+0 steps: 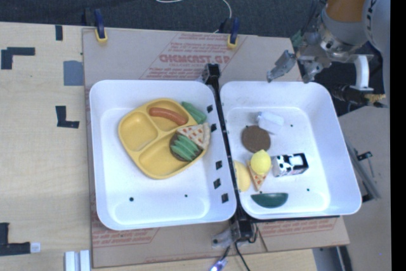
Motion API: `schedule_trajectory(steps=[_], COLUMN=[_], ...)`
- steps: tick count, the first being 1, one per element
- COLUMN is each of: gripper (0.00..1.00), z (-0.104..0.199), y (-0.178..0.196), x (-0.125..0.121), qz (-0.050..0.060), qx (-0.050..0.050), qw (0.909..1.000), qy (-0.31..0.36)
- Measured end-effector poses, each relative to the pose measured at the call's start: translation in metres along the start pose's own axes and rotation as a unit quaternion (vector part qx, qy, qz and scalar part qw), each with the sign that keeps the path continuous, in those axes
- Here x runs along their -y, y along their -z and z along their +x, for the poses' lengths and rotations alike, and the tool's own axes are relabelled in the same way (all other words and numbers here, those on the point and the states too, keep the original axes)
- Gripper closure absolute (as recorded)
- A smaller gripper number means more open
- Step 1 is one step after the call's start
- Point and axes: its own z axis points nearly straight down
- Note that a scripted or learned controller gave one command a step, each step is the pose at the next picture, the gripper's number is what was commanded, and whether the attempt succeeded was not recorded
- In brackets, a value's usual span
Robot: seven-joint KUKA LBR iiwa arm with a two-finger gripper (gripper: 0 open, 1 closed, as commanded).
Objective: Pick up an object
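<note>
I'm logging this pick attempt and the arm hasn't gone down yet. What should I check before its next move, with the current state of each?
1. Tool position: the tool sits above the right white bin's far rim, not over any object: not ok for a descent.
2. Tool carrying nothing: ok, nothing shows between its fingers.
3. Targets present: round brown disc, yellow lemon-shaped toy, black-and-white block, dark green curved piece lie in the right bin: ok.
4. Target spacing: the lemon-shaped toy touches neighbouring pieces, the disc stands more apart: ok for the disc.
5. Finger opening wide enough: cannot tell.
6. Yellow divided plate in the left bin, away from the tool: ok.
</note>
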Motion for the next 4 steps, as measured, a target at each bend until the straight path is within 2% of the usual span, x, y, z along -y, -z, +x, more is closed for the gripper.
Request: schedule_trajectory(steps=[1,2,3,4], gripper=[0.00,0.00,1.00,1.00], z=[-0.067,-0.061,-0.061,-0.080], y=[-0.142,-0.164,-0.155,-0.068], x=[0.064,0.157,0.155,0.102], qz=[0.009,-0.001,-0.001,-0.005], qx=[-0.001,0.000,0.001,0.002], qw=[1.0000,1.0000,1.0000,1.0000], qy=[-0.004,-0.002,-0.001,0.000])
